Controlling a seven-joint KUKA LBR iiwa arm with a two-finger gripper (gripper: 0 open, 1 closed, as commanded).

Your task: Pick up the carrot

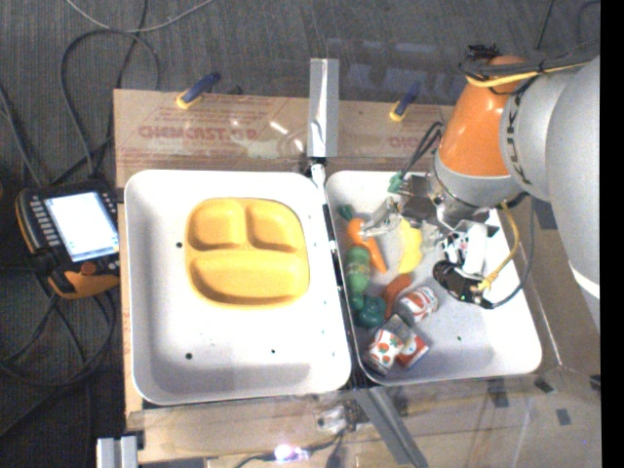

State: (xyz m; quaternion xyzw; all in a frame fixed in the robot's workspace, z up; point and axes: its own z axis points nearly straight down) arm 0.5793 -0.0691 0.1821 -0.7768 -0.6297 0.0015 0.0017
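Orange-banded arm (487, 125) reaches into the right bin (507, 344), gripper (395, 217) just at three o'clock of the carrot (369, 245); whether its pincer is wide or narrow, I cannot tell.

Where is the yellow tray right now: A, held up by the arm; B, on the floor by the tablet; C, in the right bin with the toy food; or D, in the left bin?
D: the yellow tray lies flat in the left bin, while the carrot and the other toy food sit in the right bin.
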